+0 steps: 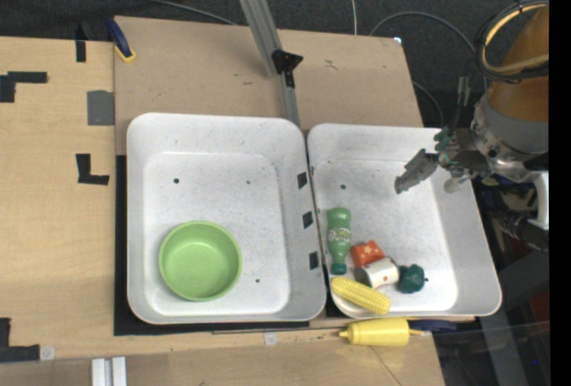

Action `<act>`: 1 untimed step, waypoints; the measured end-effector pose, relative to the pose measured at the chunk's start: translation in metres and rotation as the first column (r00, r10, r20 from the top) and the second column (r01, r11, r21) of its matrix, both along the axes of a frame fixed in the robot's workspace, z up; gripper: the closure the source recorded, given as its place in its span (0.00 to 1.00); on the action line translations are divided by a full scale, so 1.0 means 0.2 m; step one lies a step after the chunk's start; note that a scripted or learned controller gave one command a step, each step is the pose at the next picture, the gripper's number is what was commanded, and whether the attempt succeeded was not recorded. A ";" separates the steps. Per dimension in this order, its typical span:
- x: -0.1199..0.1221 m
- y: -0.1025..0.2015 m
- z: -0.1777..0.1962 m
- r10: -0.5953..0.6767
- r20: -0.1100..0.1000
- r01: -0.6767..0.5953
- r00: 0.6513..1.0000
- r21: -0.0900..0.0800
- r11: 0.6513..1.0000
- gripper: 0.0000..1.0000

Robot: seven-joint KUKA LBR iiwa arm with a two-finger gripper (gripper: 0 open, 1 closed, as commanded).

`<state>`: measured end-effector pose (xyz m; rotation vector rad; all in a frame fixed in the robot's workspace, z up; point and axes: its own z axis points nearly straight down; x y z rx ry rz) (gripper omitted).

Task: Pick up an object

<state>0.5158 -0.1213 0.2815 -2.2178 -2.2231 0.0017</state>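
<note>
End effector hangs open and empty at the right bin's two o'clock; the clustered toys at six o'clock risk a jammed, multi-object grasp.

Arm: rounded housing with a broad orange band above a pale grey wrist section. Thin dark cables loop around the orange part. Below the wrist sits a cluttered dark metal assembly. Gripper: two dark grey fingers, slim and angular, with a small teal-green detail at their base.
</note>
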 end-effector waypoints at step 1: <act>0.00 0.00 0.00 0.000 0.000 0.000 1.000 0.000 1.000 0.00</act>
